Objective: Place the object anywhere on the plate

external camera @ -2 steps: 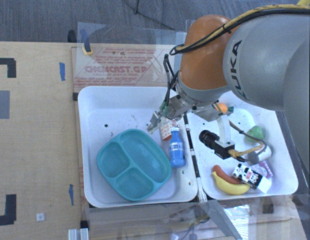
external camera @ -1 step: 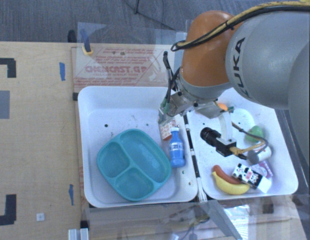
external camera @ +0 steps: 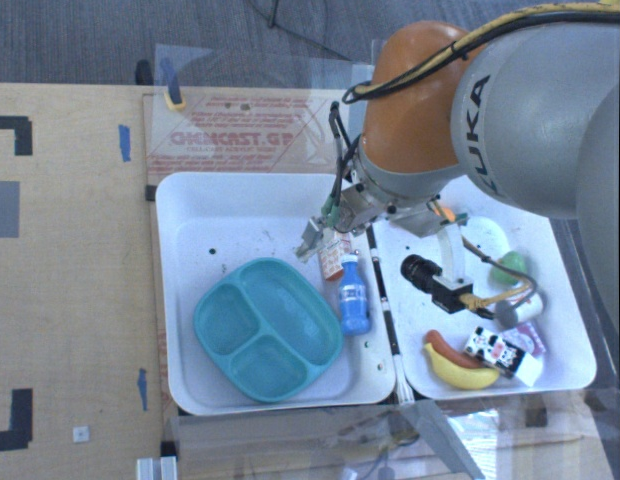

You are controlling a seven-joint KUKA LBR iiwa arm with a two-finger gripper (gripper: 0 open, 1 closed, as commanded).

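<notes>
A teal divided plate [external camera: 265, 330] lies in the left bin [external camera: 190, 218], towards its front. Beside the plate's right rim lies a blue bottle [external camera: 354, 303] with a pale cap, pointing to the back. My gripper [external camera: 325, 236] hangs over the left bin just behind the plate's far right corner. A small red and white object [external camera: 333, 260] sits directly under the gripper tip, next to the bottle's cap. Whether the gripper holds it is hidden by the wrist.
The right bin [external camera: 575, 358] holds a banana [external camera: 458, 368], a red sausage [external camera: 445, 346], a black and white block [external camera: 495, 350], a green object [external camera: 512, 264] and a grey cylinder [external camera: 510, 313]. The bins' shared wall [external camera: 385, 308] runs just right of the bottle.
</notes>
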